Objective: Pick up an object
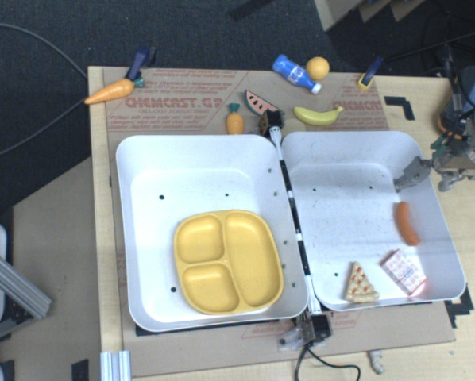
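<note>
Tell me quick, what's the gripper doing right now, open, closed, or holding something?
Gripper: over the right bin's far right rim; open or closed cannot be told. Nothing visible between its fingers.

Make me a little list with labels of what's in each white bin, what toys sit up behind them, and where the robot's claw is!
left bin: yellow divided plate
right bin: sausage, pizza slice, small red-and-white packet
behind the bins: carrot, blue bottle, orange ball, banana, watermelon slice
gripper: over the right bin's right rim, above the sausage, holding nothing visible
</note>
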You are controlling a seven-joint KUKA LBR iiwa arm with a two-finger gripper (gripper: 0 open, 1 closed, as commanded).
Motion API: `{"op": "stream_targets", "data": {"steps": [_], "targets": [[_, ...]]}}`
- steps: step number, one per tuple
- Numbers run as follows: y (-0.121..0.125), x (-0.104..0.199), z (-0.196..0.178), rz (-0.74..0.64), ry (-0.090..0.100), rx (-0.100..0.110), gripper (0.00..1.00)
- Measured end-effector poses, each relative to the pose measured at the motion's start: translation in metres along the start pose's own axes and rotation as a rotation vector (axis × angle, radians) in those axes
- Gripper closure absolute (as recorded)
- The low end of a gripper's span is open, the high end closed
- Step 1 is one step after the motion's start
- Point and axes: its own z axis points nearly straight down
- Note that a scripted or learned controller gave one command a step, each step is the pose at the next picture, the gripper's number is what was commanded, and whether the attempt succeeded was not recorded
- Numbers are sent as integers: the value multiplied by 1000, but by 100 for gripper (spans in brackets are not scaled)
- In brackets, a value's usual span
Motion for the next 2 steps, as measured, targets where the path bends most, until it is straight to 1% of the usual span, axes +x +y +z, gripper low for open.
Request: {"op": "stream_targets", "data": {"steps": [1, 2], "targets": [[9, 6, 120, -2, 2, -1, 0], [9, 5, 110, -1, 0, -4, 100]]}}
